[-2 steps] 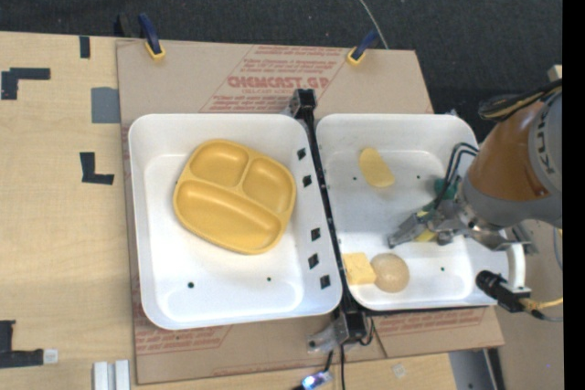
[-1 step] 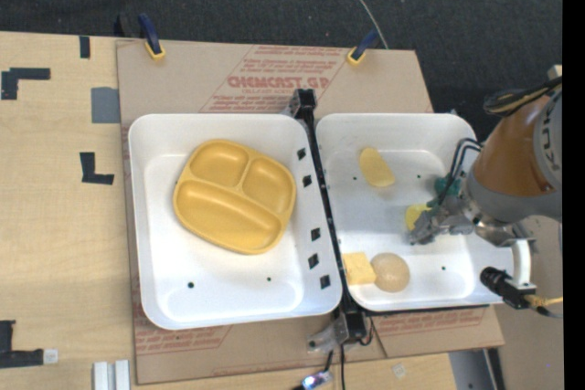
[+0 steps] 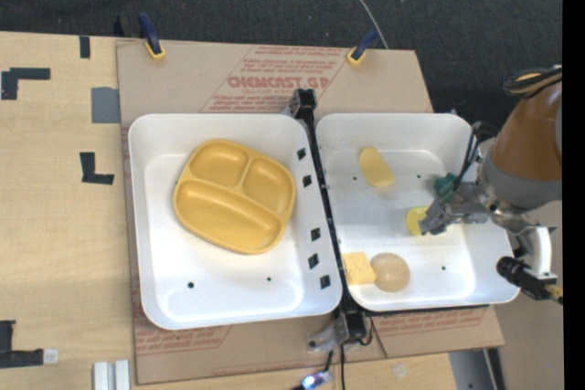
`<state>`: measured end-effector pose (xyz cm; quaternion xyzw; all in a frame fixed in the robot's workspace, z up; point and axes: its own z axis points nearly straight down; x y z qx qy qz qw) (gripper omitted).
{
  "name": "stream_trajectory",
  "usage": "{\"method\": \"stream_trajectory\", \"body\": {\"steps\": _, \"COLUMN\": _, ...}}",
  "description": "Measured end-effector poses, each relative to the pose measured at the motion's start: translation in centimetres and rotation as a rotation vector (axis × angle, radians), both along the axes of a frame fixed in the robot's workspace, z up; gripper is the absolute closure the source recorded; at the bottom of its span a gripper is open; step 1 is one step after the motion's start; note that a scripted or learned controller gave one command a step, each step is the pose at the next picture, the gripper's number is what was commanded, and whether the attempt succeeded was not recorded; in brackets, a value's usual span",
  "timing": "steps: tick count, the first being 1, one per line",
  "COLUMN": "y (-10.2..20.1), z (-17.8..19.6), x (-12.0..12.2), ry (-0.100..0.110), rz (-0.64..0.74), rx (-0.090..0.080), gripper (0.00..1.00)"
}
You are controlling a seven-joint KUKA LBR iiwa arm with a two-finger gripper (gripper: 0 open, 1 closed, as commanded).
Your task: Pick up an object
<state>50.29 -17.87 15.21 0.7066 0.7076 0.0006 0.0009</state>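
Observation:
My gripper [image 3: 433, 220] reaches into the right bin [image 3: 402, 128] from the right and sits low at a small yellow object [image 3: 417, 220], which shows just left of the fingertips. A pale yellow oblong piece [image 3: 375, 167] lies toward the back of the same bin. At the bin's front lie a round tan ball [image 3: 390, 272] and, touching it on the left, a yellow block [image 3: 357, 268]. Whether the fingers grip the small yellow object cannot be made out.
The left bin [image 3: 151, 196] holds a yellow divided plate [image 3: 235, 195]. A black divider with clips [image 3: 315, 196] runs between the bins. The grey and orange arm [image 3: 530, 151] hangs over the right bin's right wall. Both bins rest on a cardboard sheet [image 3: 265, 78].

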Motion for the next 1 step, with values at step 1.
{"method": "stream_trajectory", "body": {"steps": 1, "y": 0.03, "z": 5.28, "x": 0.13, "ry": -0.002, "rz": 0.000, "rx": -0.001, "gripper": 1.00}}
